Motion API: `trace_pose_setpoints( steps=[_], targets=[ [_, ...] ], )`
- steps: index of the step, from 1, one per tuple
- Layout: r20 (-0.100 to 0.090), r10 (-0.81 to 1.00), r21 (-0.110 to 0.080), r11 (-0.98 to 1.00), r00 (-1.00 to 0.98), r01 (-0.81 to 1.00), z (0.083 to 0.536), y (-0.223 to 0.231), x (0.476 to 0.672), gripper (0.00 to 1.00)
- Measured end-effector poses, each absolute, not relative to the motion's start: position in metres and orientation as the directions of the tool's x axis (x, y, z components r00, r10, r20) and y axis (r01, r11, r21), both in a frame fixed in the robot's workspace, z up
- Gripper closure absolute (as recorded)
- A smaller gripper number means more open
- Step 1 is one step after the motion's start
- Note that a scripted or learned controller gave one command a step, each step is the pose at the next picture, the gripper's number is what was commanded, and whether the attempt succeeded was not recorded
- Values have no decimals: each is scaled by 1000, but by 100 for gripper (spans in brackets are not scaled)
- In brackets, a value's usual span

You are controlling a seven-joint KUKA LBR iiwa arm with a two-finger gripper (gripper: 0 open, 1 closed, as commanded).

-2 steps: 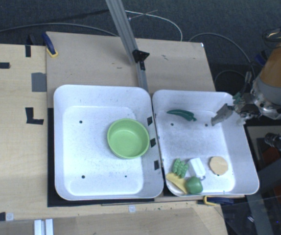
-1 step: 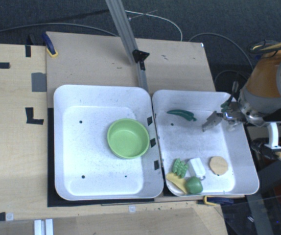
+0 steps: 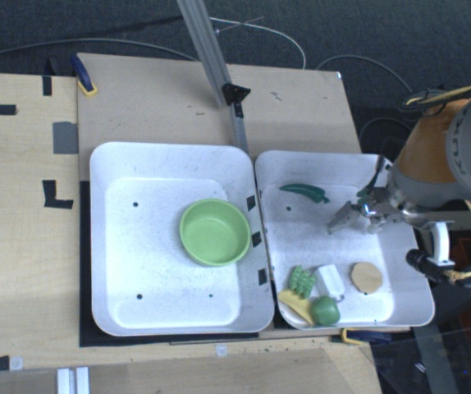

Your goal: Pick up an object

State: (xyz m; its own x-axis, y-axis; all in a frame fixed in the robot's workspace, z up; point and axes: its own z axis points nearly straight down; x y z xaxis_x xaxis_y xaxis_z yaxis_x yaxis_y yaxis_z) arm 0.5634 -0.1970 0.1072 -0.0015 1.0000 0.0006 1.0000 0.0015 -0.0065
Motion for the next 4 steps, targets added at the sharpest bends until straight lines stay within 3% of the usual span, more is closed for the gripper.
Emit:
trace_pose_setpoints(
  steps=[1, 4],
  targets=[
    [1, 1000, -3, 3, -3, 1000, 120, -197, 565, 100],
    [-3, 1000, 6, 3, -3, 1000, 281, -195, 560, 100]
  ],
)
